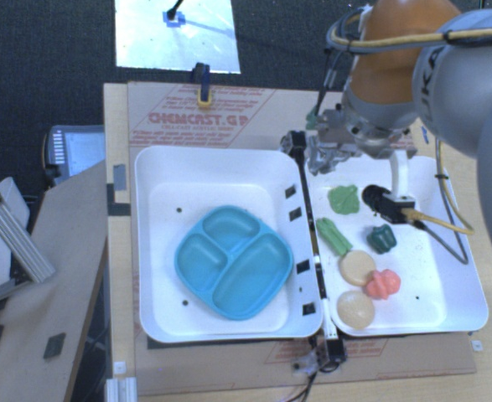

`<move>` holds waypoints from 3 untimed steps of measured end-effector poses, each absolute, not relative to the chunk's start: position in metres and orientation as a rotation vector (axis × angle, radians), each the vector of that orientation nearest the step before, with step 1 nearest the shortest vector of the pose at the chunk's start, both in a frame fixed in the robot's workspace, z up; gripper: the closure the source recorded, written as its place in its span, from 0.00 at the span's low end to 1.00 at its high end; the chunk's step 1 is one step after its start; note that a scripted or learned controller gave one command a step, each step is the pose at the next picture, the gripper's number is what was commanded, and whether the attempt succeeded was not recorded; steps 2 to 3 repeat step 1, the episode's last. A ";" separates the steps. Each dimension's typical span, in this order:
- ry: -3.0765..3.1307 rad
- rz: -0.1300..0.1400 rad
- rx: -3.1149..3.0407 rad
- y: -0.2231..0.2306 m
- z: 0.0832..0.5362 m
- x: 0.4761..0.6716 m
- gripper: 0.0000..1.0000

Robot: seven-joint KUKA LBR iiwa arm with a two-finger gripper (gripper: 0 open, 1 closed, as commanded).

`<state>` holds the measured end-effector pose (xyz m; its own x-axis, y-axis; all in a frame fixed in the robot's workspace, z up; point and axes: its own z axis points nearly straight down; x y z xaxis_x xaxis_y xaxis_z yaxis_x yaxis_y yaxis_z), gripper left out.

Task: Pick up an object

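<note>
The gripper (323, 164) is hung above the right bin's (459, 304) far corner, near the toy foods; whether the jaws are parted cannot be told.

I see open floor along the right bin's (447, 308) right side; toys (359, 266) crowd its left, cable (447, 224) crosses the middle.

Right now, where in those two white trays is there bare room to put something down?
Left bin: bare white floor rings the blue divided plate, widest along its far edge. Right bin: open floor at the near right, beyond the pink piece. Crowded down its left side, where the toy foods cluster under the gripper.
</note>
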<state>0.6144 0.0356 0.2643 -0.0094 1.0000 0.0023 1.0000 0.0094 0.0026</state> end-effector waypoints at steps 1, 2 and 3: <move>2.232 0.005 2.211 0.088 0.259 0.628 1.00; 2.232 0.005 2.211 0.088 0.259 0.628 1.00; 2.232 0.005 2.211 0.088 0.259 0.628 1.00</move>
